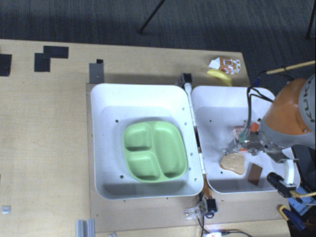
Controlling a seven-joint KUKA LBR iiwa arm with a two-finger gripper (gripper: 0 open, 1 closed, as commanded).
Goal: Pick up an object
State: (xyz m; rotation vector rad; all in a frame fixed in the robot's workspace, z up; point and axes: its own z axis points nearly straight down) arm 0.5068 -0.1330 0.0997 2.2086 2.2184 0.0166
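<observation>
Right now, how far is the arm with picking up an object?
Done: the end effector is low in the right white bin, just above the tan bread-shaped piece. In hand: nothing visibly gripped. Left: grasp and lift; the piece and the small brown block lie on the bin floor.

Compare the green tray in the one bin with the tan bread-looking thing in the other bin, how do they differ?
The green tray is far larger than the tan piece. The tray is pale green with three compartments; the tan piece is a plain flat slab. The tray sits alone in the left bin, away from the arm; the tan piece lies in the right bin just below the gripper, beside a small brown block. Both lie flat on a bin floor.
</observation>
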